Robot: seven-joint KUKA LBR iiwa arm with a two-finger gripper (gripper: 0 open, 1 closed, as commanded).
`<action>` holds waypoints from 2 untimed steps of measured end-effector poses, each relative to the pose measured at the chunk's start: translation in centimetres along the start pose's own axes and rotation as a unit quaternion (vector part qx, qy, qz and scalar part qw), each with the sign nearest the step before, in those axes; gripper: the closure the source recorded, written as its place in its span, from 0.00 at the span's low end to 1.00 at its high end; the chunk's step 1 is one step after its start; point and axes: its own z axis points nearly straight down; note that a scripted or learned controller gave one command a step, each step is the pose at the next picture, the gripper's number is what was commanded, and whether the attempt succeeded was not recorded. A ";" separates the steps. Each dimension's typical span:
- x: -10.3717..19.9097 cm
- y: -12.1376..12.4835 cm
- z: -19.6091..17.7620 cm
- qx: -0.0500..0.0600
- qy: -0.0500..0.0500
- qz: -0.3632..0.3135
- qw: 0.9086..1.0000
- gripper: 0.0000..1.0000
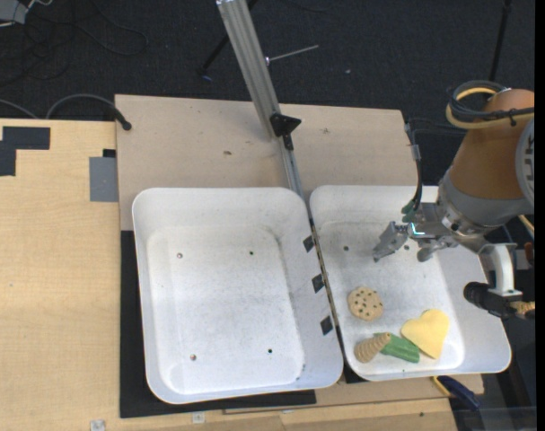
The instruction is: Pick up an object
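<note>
Flanking white bins (225, 206), tan bench (57, 268)

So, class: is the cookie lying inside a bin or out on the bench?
Inside. The cookie lies flat on the floor of the right bin, within its white rim, near the yellow piece.

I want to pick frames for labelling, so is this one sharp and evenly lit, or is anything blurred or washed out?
Camera view: the cookie and yellow piece are crisp; the right bin is bright, not blown out; the gripper looks slightly soft; the background floor is very dark.
</note>
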 end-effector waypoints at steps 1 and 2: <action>-0.1 0.1 -0.2 -0.003 -0.001 0.001 1.000 0.00; 0.8 0.1 5.8 0.001 0.000 0.001 1.000 0.00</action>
